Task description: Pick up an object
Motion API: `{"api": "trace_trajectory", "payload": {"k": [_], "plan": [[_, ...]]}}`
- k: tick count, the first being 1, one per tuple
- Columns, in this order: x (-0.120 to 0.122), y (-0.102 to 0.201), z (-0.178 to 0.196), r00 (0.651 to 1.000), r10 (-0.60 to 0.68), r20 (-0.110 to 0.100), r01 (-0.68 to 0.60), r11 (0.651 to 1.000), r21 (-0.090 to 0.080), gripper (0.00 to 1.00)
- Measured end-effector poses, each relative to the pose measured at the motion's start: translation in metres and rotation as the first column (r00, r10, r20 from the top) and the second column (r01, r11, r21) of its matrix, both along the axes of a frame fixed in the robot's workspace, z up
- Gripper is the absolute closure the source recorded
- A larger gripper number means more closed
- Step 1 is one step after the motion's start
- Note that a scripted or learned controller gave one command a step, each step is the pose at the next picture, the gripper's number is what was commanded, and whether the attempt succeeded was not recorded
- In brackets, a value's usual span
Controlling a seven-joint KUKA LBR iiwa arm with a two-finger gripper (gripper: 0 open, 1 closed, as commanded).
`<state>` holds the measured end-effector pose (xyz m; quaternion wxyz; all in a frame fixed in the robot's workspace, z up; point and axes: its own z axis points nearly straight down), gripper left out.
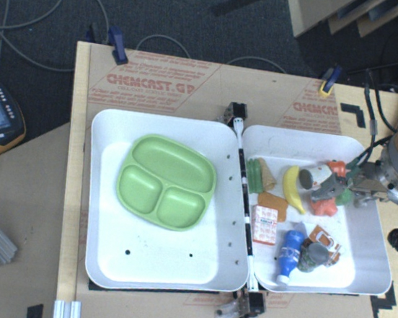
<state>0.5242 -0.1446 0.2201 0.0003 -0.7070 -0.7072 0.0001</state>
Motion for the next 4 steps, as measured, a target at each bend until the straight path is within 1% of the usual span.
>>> {"api": "trace_trajectory", "payload": {"k": [1,2,3,4], "plan": [[0.025,0.039,-0.122,1.0,-0.001,0.013,0.001,1.0,-0.002,0.0],[0.07,0.004,-0.135,1.0,0.0,0.001,0.0,1.0,-0.001,0.0],[0.07,0.005,-0.125,1.0,0.0,0.003,0.0,1.0,0.0,1.0],[0.068,0.099,-0.035,1.0,0.002,0.002,-0.002,1.0,0.001,1.0]]}}
